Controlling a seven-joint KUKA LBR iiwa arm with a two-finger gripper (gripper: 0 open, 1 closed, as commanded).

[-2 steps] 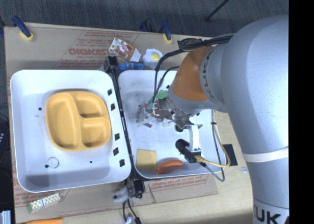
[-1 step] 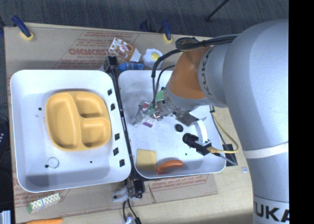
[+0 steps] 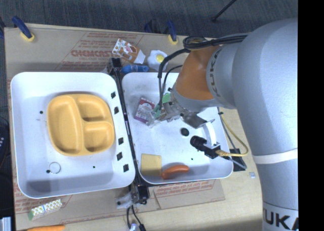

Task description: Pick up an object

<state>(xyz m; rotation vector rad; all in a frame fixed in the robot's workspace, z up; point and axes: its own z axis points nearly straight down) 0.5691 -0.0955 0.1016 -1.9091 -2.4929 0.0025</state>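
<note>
Field notes. I reached in from three o'clock over the right bin (image 3: 223, 170). My pincer (image 3: 163, 109) sat low at the bin's nine o'clock side, right against a small clear packet with red print (image 3: 144, 111). I could not tell whether the pincer was released or clenched; my own wrist hid it.

Other candidates in the same bin: a yellow block (image 3: 151, 164) at six o'clock and an orange sausage-shaped piece (image 3: 174, 171) just beside it, touching or nearly so. The left bin (image 3: 20, 124) held a yellow divided tray (image 3: 81, 123).

Step in hand, as I judged it: the approach or closing on the packet, not yet a lift. The next move called for a firm pinch on the crinkly wrap, then a straight rise. Risk: thin film slipping free, or the packet sliding toward the wall at nine o'clock.
</note>
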